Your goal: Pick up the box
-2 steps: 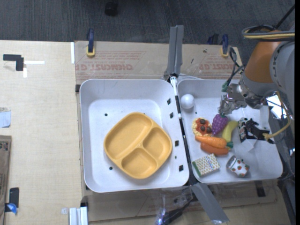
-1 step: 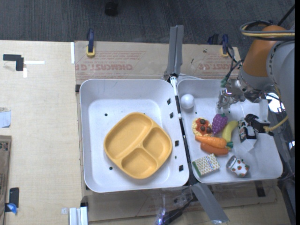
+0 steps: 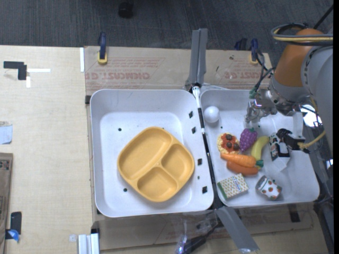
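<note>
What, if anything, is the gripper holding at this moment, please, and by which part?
Nothing. The gripper hovers over the right bin, above the grapes, with nothing between its fingers. The box lies untouched near the bin's front left corner.

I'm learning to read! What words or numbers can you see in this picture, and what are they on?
"CHEMCAST GP", red and upside down, partly guessed: cardboard behind the left bin.
More red print on the cardboard behind the right bin: too blurred to read.
The box: pattern too small to read.
</note>
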You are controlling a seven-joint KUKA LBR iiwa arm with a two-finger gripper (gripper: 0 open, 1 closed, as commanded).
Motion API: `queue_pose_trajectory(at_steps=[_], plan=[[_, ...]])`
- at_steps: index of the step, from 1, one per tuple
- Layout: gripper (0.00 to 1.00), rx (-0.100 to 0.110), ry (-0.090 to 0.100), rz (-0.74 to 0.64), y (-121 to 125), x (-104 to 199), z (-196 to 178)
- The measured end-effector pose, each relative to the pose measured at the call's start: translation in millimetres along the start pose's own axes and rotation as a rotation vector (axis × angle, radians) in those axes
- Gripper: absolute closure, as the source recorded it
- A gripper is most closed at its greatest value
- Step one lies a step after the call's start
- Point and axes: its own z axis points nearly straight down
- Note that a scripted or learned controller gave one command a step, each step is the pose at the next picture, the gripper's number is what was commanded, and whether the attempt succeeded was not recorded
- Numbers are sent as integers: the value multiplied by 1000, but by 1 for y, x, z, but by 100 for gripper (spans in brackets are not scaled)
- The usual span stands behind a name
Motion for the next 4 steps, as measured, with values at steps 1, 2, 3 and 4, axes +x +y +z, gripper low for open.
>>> queue_pose_trajectory(at_steps=[1,2,3,4], plan=[[0,1,2,18,-70,67,-100],[0,2,0,79,-53,64,-221],[0,5,1,74,-127,69,-98],[0,2,0,17,-73,49,-165]])
